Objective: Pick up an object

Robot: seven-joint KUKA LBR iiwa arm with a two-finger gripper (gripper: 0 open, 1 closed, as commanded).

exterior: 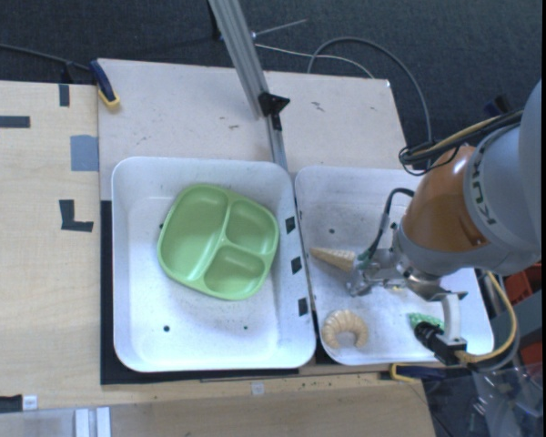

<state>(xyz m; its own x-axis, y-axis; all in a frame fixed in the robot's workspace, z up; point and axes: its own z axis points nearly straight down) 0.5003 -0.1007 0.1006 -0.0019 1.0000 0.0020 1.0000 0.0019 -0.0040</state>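
partly hidden, tool (359, 276) touches cone (333, 258).

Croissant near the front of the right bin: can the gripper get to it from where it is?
Probably yes. The croissant lies apart from the cone, with bare bin floor around it, and the gripper sits just behind it. The near bin wall might crowd a finger.

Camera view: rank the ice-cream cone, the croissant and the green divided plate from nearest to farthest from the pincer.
1. Tan toy ice-cream cone, right bin, just left of the pincer.
2. Beige toy croissant, right bin's front part, below and slightly left of the pincer.
3. Green three-compartment plastic plate, lying in the left bin, well beyond the divider.
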